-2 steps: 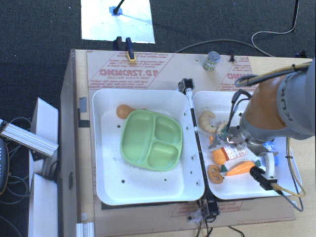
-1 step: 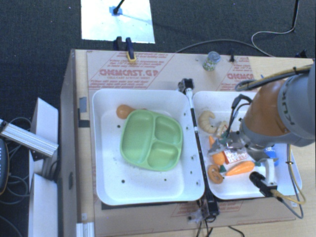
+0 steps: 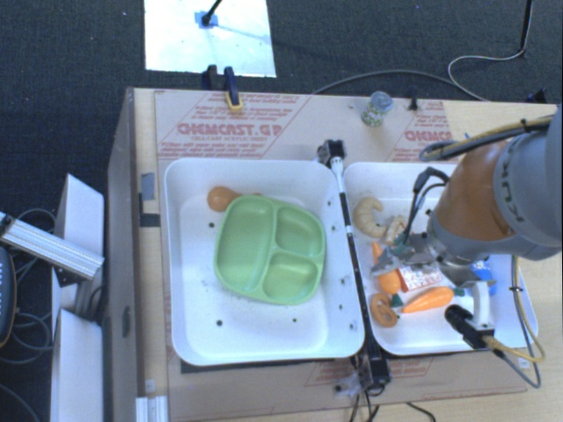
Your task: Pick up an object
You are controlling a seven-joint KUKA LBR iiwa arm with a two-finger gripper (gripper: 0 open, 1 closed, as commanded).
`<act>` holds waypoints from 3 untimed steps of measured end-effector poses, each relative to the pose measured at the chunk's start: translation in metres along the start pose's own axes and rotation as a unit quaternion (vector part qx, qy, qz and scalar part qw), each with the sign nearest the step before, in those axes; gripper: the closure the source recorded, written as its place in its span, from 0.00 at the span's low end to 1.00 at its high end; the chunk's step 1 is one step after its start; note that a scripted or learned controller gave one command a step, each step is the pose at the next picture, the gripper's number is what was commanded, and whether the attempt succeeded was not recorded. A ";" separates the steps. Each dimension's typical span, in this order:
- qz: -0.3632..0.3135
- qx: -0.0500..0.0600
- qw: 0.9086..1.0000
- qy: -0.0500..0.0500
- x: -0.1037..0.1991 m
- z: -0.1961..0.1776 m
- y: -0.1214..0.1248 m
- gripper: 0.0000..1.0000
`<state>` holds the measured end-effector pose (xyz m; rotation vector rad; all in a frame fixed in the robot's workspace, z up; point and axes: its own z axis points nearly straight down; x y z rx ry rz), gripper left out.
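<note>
The right bin [image 3: 356, 183] holds several toy foods: a beige croissant-like piece [image 3: 369, 215], a red and white packet [image 3: 417, 279], an orange carrot [image 3: 427, 301], an orange slice [image 3: 383, 309] and a small blue item [image 3: 482, 274]. My gripper [image 3: 400, 246] hangs low over the middle of this bin, just above the packet and right of the beige piece. Nothing shows as held. The arm's orange band [image 3: 475, 192] rises behind it to the right and hides part of the bin.
The left bin [image 3: 189, 323] carries a green divided plate [image 3: 268, 249] with a small orange ball [image 3: 221, 199] behind it. A rail [image 3: 345, 227] divides the bins. A small jar [image 3: 379, 107] and a clamp [image 3: 230, 90] sit on the bench's far edge. Cables trail near the front right corner [image 3: 519, 354].
</note>
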<state>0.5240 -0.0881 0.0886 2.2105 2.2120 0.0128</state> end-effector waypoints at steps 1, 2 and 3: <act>-0.001 -0.002 1.000 -0.001 0.001 -0.001 -0.006 0.00; -0.002 -0.001 1.000 0.002 0.004 -0.011 -0.005 1.00; -0.001 0.007 1.000 0.003 0.072 -0.096 0.013 1.00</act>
